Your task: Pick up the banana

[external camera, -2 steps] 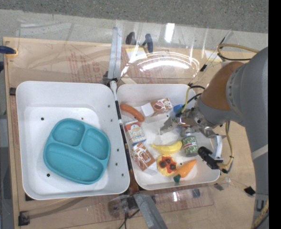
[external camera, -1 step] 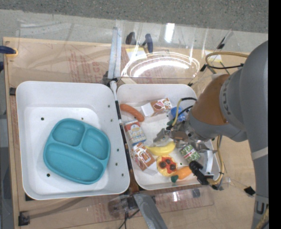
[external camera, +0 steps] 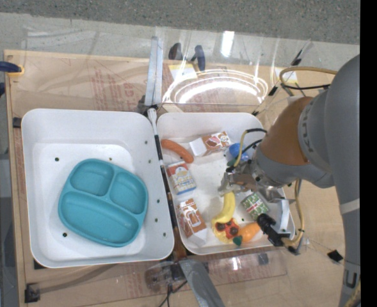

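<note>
Lying just below the jaws, banana in right bin.

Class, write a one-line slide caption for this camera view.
Gripper poised just above the banana in the right bin; teal divided plate in the left bin.

Printed matter in the right bin: none of it legible.

Four small packages carry printing, but every letter is too small and blurred to read. The flat red-and-white carton near the far wall shows a pale panel and a blue corner; the white-fronted carton with a blue patch lies beside the near-left wall; the red-brown and white carton lies nearest the front rim; the small green-labelled tin shows white marks on its label. Faint reddish mirrored lettering also runs across the tan plywood bench top, likewise unreadable.
</note>
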You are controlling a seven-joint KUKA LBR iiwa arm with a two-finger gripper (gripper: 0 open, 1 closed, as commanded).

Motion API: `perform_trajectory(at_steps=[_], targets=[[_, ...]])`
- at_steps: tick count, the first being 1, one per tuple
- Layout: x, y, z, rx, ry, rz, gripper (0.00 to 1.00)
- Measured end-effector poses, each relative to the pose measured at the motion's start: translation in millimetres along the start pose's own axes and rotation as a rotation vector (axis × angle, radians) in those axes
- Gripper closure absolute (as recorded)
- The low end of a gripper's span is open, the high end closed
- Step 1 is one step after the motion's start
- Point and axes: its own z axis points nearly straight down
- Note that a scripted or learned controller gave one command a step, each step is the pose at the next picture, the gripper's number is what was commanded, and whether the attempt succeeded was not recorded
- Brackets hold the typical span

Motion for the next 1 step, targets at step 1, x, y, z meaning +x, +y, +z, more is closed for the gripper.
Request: perform_trajectory(at_steps=[1], targets=[[67.7,37.7,-105.0,-0.003,0.001,-0.016,1.00]])
